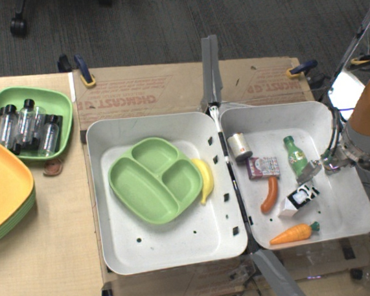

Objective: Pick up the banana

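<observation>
Camera view has the banana [205, 179] untouched by the left bin's [110, 249] right wall, tucked against the green plate [154, 179], while the gripper [314, 171] hangs over the right bin [355, 222], can't tell its pincer state

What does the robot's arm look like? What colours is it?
The arm is grey with a big rounded orange band above the wrist. Thin dark cables run along it. At its end sits a small silvery metal gripper.
</observation>
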`<state>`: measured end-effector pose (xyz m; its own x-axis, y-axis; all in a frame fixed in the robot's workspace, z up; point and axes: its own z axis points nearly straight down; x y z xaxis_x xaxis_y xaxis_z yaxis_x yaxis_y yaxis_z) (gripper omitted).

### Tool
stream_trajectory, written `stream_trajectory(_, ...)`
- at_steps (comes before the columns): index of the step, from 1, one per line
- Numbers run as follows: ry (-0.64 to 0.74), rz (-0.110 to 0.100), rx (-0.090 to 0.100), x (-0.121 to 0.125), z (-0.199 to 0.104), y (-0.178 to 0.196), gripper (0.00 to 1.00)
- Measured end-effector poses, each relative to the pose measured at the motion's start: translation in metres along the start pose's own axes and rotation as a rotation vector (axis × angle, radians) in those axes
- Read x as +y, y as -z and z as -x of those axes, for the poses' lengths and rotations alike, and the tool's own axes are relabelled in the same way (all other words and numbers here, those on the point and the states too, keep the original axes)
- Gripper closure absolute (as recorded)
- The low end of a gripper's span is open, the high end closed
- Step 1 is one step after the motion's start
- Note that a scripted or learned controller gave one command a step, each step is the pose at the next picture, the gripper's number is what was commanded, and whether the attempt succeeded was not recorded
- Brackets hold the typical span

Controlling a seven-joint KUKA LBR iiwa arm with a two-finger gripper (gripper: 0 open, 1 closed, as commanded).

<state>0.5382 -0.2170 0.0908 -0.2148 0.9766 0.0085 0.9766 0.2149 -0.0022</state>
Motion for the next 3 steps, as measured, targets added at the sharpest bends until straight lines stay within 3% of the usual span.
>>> stream_trajectory(1, 0.027, 0.001, -0.007, 0.01, -0.031, 0.0, 0.0)
stream_trajectory(2, 0.023, 0.001, -0.007, 0.01, -0.031, 0.009, 1.0)
stream_trajectory(3, -0.187, 0.0, -0.007, -0.024, -0.086, -0.001, 1.0)
